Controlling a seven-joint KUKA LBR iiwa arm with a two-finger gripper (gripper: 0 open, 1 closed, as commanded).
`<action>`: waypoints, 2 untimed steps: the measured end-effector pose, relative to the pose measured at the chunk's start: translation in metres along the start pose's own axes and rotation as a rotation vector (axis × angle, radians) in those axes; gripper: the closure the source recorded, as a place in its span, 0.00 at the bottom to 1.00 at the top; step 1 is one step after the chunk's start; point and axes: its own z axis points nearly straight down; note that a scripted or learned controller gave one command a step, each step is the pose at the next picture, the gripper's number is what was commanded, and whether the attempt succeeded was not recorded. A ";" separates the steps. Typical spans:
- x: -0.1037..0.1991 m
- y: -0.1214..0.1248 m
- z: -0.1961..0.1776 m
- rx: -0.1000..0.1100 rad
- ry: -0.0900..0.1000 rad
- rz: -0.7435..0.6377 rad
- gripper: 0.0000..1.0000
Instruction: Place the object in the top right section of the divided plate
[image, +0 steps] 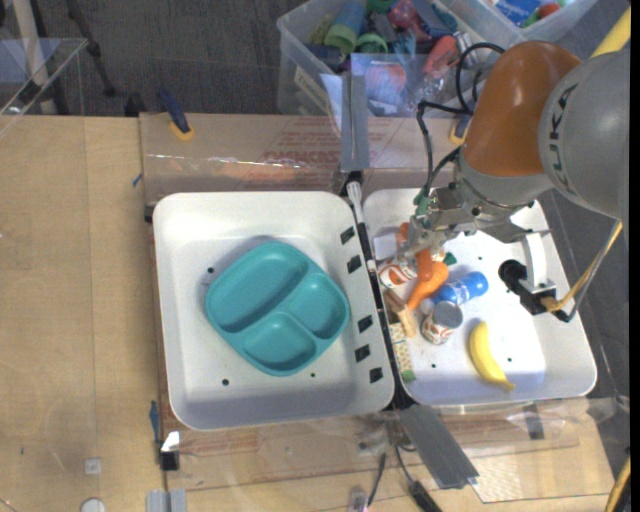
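Starting nearest the camera: banana (488, 355) lying well on the near side of the gripper (430, 228), off toward the arm's side of the right bin (560, 340). A bit closer in, silver can (440, 322) almost straight below the gripper in the view, then blue can (464, 290) on its side, just near-side of it and slightly toward the arm.

Then the carrot (430, 275), looking like the object to move. Sitting right under the gripper, just on its camera side, in the clutter by the divider between the bins. Long axis running roughly near-to-far, thick end up by the gripper, thin end pointing toward the camera and a touch toward the plate side. Touching or nearly touching the gripper, hard to call from this angle.

Gripper state: honestly can't tell whether spread or pinched, too much cabling and wrist hardware in the way. So no claiming a hold on the carrot.

Divided plate (275, 308), teal, sitting in the left bin (180, 300), away from the gripper across the divider and slightly toward the camera. Nothing in it yet. Sits at an angle, so its top right section probably the one facing the divider. Next move, by my guess: get a grip across the carrot's short side, lift, carry sideways over the divider.

Farthest back, past the gripper: clear tub of colourful junk (380, 40).
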 end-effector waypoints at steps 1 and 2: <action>0.088 -0.022 0.018 0.005 0.002 -0.284 1.00; 0.136 0.003 0.079 0.005 0.002 -0.299 1.00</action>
